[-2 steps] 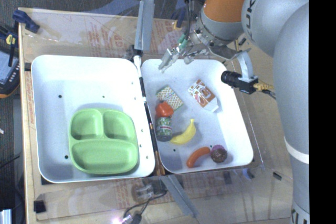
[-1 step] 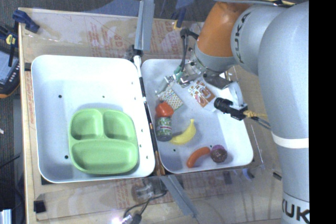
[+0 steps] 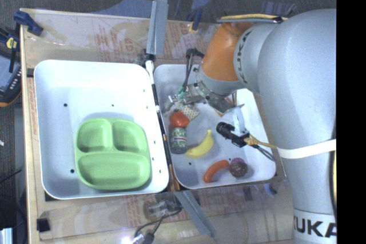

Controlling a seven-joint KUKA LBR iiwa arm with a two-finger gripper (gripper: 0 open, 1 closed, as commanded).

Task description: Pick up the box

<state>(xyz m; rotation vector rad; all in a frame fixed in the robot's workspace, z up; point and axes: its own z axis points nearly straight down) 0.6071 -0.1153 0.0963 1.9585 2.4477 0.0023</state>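
The pincer (image 3: 184, 99) hangs low in the right bin (image 3: 260, 177), near its 10 o'clock corner; whether it is open I cannot tell. A patterned box (image 3: 190, 112) lies just beneath it, touching a red tomato (image 3: 179, 119). A can (image 3: 178, 139), banana (image 3: 201, 146) and sausage (image 3: 215, 171) crowd toward 6 o'clock.

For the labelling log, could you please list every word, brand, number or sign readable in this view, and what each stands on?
"KUKA", cut off at the frame's lower edge, on the grey arm.
Can in the right bin: label print too small and blurred to read.
Faint reddish print on the bench: unreadable.
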